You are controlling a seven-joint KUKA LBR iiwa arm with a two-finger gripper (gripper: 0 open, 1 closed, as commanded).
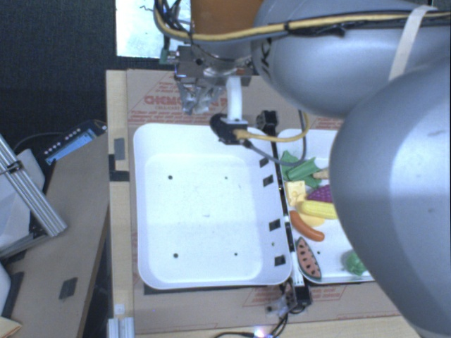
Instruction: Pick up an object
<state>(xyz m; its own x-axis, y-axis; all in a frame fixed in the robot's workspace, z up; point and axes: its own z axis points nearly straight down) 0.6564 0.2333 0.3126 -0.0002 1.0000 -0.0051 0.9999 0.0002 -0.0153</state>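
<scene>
While above left bin (204, 210), tool (197, 104)

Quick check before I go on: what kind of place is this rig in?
Most likely a robotics lab's grasping test bench, not a home or shop. Two shallow white bins sit on cardboard; the right one holds plastic toy food, and aluminium framing stands alongside. The pincer hangs above the left bin's far edge.
</scene>
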